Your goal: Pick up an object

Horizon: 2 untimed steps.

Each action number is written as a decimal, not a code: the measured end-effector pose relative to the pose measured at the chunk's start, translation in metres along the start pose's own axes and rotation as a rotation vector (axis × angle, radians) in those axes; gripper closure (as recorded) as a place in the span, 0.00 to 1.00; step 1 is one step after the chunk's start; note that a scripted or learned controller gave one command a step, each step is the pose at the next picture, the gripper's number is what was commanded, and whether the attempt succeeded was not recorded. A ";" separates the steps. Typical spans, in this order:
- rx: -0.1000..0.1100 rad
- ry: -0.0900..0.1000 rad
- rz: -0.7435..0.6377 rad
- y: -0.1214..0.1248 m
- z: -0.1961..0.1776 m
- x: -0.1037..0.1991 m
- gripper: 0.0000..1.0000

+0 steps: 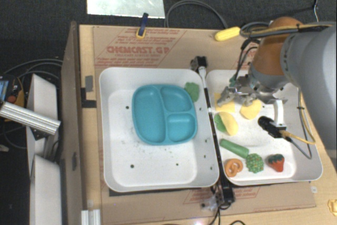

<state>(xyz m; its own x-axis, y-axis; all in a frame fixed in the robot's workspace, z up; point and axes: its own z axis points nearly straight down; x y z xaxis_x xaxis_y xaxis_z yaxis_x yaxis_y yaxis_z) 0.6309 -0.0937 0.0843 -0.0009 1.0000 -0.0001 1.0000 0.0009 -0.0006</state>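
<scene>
In the camera view, two white bins are seen side by side on the bench, on a brown cardboard sheet (158, 42) with red print. The left bin (118, 166) is taken up by a blue divided plate (163, 114), and a small green thing (192, 91) is found at the plate's upper right corner, close to the wall shared with the other bin.

The right bin (305, 163) is reached by the grey arm (310, 66) from the right. The tool (233, 94) is lowered over the upper left part of this bin. Whether it is apart or together cannot be told, and nothing is seen clamped in it. A yellow piece (226, 107) is seen just under the tool, and whether they touch cannot be told. A second yellow piece (251, 110) lies just to its right. A yellow-green piece (228, 123) is placed below these, near the bin's left wall.

Along the near side of the bin, a green cucumber (234, 147), an orange ring (233, 167), a broccoli floret (255, 163) and a red strawberry (276, 162) are laid out, all apart from the tool.
</scene>
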 end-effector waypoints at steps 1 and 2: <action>0.000 -0.001 0.001 -0.018 -0.006 -0.015 0.00; -0.011 0.003 -0.012 -0.004 -0.107 0.081 0.00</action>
<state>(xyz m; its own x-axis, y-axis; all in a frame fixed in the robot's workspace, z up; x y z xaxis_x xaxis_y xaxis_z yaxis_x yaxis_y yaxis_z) 0.6274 -0.0131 0.1909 -0.0129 0.9999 0.0024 0.9999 0.0129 0.0108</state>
